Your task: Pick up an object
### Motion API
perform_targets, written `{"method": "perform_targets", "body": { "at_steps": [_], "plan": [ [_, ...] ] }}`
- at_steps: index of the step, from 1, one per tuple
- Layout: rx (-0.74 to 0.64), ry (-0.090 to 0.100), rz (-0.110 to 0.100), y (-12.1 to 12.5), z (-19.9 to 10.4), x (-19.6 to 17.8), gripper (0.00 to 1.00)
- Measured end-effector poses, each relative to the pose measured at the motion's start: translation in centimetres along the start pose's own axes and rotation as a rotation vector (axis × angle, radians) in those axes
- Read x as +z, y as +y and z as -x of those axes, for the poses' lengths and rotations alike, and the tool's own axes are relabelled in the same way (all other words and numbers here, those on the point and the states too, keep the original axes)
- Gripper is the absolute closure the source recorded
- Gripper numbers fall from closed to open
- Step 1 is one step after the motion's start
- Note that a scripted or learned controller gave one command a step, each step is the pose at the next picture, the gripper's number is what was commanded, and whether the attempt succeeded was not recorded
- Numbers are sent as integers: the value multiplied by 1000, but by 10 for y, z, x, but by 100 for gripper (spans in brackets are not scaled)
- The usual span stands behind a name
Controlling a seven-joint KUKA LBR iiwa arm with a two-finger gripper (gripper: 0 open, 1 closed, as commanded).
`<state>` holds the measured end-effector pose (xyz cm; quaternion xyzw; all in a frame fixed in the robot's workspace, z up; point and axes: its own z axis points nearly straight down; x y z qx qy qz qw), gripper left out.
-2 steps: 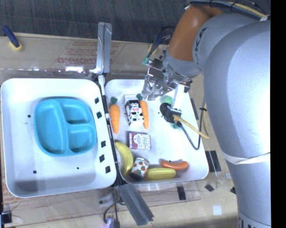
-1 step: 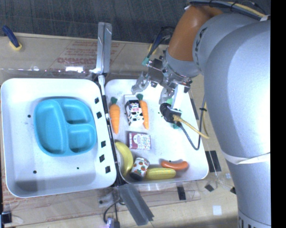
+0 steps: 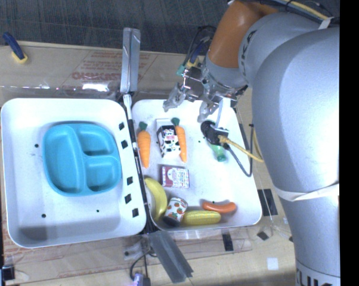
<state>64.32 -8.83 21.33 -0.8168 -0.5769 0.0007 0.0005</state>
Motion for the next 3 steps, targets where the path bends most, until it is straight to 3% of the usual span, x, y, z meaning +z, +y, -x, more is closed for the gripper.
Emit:
{"method": "perform_targets", "body": {
  "at_steps": [1, 2, 3],
  "plan": [
    [-150, 0, -2, 3, 9, 100, 0],
    [-156, 3, 4, 5, 7, 85, 100],
    [-168, 1, -1, -19, -33, 7, 100]
  ]
}}
